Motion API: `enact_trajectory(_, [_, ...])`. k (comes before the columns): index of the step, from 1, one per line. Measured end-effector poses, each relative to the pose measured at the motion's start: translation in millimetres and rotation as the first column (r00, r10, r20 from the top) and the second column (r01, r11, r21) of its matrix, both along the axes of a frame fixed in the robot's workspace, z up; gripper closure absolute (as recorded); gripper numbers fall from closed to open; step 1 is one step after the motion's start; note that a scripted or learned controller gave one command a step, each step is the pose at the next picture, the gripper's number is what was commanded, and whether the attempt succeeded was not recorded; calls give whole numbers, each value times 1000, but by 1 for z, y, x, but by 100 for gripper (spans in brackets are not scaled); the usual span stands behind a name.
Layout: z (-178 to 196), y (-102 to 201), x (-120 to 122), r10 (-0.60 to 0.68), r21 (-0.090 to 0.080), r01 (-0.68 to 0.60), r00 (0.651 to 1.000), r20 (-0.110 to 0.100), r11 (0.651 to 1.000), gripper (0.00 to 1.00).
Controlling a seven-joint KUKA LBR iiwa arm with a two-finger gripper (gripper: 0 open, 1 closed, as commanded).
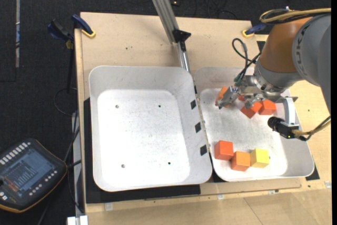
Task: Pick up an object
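My gripper [228,98] hangs low over the upper middle of the right bin [297,163], reaching in from the right under the grey and orange wrist. A small orange piece [224,93] shows right at its tip; I cannot tell whether it is held or part of the tool. Two red blocks [250,109] [267,107] lie just right of the tip, partly under the wrist. Near the bin's front stand an orange-red cube [224,149], an orange cube [241,160] and a yellow cube [260,157] in a row.
The left bin [105,81] lies beside the right one, their rims meeting in the middle. A metal pole [163,5] slants down to the back of the bins. A black cable end [279,126] hangs by the wrist. A teach pendant [26,171] sits at the lower left.
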State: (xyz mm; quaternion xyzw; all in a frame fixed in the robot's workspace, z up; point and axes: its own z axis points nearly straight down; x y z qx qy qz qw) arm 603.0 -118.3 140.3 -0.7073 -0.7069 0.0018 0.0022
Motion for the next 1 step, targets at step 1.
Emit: enact_trajectory(1, [-21, 0, 1, 1, -1, -1, 1000, 8, 1000, 0])
